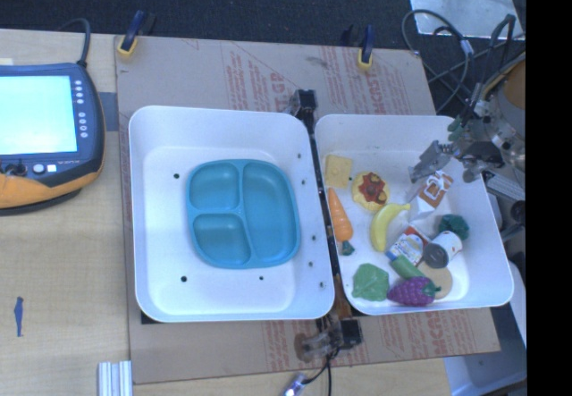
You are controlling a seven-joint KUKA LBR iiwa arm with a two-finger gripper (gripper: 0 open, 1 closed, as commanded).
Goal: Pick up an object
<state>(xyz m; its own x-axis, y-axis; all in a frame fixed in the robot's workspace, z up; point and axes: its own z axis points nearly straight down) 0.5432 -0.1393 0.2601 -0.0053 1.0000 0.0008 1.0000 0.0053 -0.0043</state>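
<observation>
Crowded plastic food in the right bin (500, 282) is the hazard: the claw (435, 157), its state unclear to me, hovers near a small carton (433, 191) beside the banana (385, 224), so a descent could clip or nudge neighbours instead of seizing one.

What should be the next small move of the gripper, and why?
Probably lower straight down. The gripper hangs over the right bin, near its far right corner, with the small carton just beneath it and nothing visibly held. The carton lies apart from the crowded toys nearer the front, so it seems the easiest pick.
</observation>
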